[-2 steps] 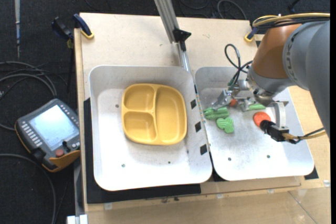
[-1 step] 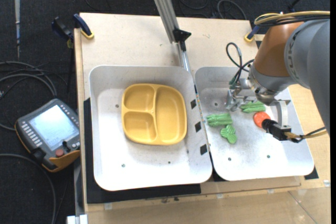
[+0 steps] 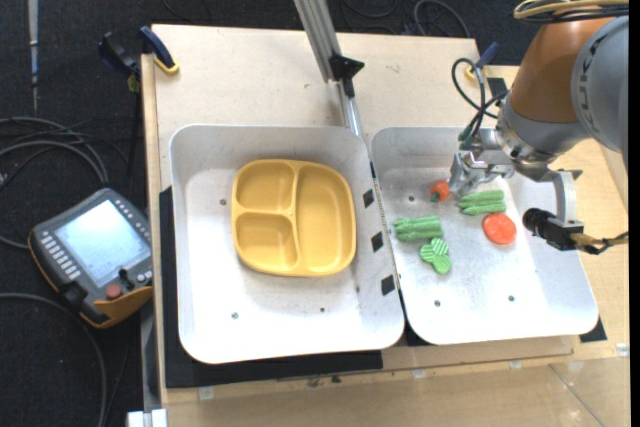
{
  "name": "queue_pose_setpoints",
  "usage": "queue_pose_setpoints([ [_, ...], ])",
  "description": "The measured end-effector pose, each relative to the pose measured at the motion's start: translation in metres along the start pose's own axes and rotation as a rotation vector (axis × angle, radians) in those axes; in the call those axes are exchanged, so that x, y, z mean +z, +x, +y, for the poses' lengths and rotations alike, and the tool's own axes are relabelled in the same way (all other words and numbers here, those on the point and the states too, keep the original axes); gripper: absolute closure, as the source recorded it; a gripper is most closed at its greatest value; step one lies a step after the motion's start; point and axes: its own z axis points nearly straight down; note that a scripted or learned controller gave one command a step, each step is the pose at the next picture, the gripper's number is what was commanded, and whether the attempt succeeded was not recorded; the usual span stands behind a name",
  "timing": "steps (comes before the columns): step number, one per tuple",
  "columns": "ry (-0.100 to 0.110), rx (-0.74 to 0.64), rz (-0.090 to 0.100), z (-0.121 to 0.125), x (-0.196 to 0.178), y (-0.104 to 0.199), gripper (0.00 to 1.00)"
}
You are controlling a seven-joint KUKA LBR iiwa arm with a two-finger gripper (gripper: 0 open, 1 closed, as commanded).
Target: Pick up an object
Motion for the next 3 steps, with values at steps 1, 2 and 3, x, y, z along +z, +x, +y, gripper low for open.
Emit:
queue_pose_setpoints([
  [1, -0.001, -0.003, 0.000, 0.002, -0.052, 0.000, 1.00],
  [2, 0.006, -0.008, 0.003, -0.007, -0.053, 0.046, 1.00],
  [3, 0.003, -0.008, 0.003, -0.005, -0.067, 0.098, 1.00],
])
